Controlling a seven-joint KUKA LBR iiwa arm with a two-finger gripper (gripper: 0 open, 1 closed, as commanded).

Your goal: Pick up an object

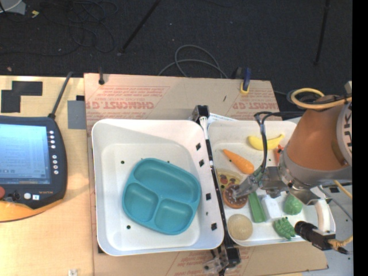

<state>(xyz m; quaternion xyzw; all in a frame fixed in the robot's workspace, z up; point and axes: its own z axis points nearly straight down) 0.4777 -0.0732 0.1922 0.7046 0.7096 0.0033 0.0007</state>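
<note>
1. Arm (316, 148): grey with an orange band, entering from the right and bending down over the right bin (221, 125)
2. Claw (244, 190): dark, low in the right bin near its left wall; whether it is clenched or released cannot be told, and nothing is seen between its tips
3. Round brown item (233, 198): directly at the claw tips, slightly to their left; contact cannot be judged
4. Pizza slice (226, 180): flat toy with dark spots, just left of and behind the claw, close to the bin divider
5. Carrot (238, 160): orange, lying at a slant behind the claw, apart from it
6. Banana (265, 141): yellow, further behind the claw, partly crossed by a black cable
7. Green stick (256, 207): long green piece just to the right of the claw, nearer the front edge
8. Pale disc (240, 226): round, beige, in front of the claw at the bin's front edge
9. Green leafy pieces (283, 227): right of the claw and in front, beneath the arm
10. Left bin (109, 154): well to the left of the claw, holding a teal tray (161, 195) with three compartments
11. Tablet (26, 160): far left of the claw, on the wooden surface (46, 240), screen lit
</note>
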